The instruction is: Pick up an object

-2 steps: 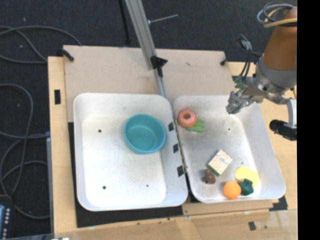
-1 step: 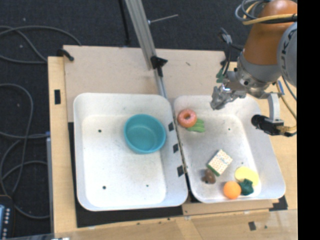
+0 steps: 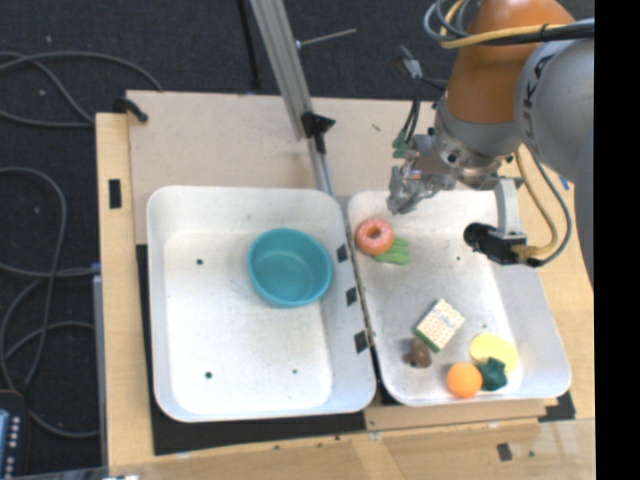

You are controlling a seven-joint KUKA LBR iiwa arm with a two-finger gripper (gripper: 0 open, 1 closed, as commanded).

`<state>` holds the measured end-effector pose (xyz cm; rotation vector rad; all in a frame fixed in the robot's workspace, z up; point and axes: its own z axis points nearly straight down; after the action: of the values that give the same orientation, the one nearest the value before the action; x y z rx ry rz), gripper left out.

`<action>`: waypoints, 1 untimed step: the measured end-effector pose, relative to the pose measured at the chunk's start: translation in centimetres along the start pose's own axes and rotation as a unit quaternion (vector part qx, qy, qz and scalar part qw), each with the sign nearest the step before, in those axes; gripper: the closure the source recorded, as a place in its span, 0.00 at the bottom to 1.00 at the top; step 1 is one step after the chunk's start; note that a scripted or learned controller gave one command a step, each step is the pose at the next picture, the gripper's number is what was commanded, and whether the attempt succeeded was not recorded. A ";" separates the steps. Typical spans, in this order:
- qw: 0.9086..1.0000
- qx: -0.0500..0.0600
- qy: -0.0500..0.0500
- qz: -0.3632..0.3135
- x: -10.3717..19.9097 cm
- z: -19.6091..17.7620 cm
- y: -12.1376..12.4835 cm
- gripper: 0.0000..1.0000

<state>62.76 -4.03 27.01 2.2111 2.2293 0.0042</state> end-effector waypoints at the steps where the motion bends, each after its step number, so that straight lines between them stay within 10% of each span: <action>1: 1.000 0.002 -0.001 0.001 4.8 1.9 0.6 1.00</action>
<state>63.34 0.78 25.09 2.2155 2.2275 -0.0020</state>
